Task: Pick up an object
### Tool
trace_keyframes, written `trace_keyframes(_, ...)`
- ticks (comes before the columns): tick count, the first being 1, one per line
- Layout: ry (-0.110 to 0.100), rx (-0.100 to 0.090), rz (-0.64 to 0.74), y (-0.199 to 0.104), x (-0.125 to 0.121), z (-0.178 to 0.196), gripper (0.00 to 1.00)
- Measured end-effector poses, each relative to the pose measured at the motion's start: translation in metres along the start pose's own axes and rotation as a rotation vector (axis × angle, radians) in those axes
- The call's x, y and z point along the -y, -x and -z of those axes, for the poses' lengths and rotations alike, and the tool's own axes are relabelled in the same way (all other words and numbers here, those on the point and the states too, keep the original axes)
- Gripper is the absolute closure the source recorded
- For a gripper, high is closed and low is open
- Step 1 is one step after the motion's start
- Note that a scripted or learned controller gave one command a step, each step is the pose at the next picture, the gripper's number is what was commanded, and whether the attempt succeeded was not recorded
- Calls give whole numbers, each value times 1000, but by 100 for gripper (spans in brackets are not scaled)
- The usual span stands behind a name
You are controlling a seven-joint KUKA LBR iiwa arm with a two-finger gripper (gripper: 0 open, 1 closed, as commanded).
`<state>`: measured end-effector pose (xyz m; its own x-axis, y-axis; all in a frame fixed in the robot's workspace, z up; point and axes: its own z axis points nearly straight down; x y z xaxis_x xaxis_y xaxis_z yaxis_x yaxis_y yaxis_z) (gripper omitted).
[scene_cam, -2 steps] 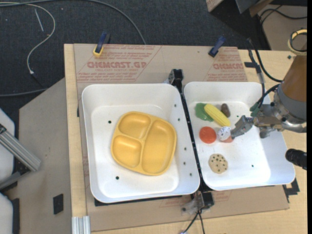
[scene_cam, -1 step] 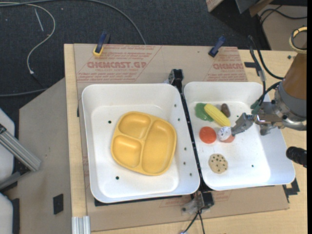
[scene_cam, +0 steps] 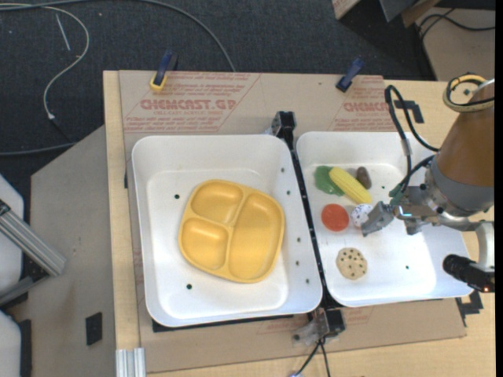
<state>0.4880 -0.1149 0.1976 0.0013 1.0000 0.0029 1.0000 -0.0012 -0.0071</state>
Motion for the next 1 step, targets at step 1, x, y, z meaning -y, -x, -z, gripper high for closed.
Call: trace_keyframes(1, 2, 0, 1, -3, -6, -43, 0)
